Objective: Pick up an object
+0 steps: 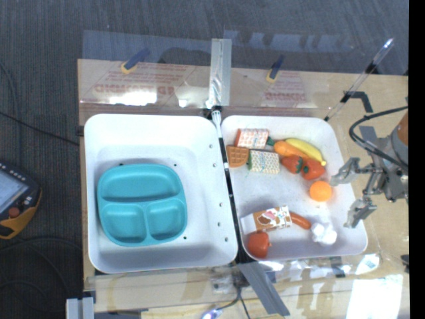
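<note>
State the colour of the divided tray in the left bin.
Teal-blue tray, seen in the camera view.

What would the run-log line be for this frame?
gripper: open, over right bin's right rim, holding nothing | nearest: orange ball | teal tray: left bin | pick: not yet done

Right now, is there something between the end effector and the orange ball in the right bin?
Nothing visible stands between them. The end effector is at the right bin's right rim, and the orange ball lies just inside, with bare white floor between.
</note>
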Controlling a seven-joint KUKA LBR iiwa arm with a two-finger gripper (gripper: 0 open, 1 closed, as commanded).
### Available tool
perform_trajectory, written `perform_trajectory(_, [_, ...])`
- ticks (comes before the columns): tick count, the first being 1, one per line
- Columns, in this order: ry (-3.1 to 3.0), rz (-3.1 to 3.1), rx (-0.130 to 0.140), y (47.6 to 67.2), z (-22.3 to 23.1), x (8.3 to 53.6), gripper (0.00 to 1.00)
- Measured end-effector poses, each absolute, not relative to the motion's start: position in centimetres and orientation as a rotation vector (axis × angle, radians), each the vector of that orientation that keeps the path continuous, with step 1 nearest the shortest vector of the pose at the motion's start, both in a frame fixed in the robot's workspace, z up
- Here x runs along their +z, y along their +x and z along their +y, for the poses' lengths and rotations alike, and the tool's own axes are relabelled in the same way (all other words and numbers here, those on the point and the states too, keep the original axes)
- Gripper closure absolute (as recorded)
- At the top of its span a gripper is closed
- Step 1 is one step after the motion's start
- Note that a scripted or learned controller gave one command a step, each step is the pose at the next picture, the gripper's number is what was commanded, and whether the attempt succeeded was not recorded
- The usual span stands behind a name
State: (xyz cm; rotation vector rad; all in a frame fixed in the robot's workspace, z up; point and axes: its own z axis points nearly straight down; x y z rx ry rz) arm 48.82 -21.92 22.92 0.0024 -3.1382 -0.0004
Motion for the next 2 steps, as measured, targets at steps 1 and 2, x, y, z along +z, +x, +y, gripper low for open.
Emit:
perform_trajectory(1, [-0.191, -3.137, 0.002, 51.2, -21.9, 9.3, 0.00])
perform_trajectory(2, [-0.261, -3.139, 0.004, 58.2, -21.9, 8.9, 0.00])
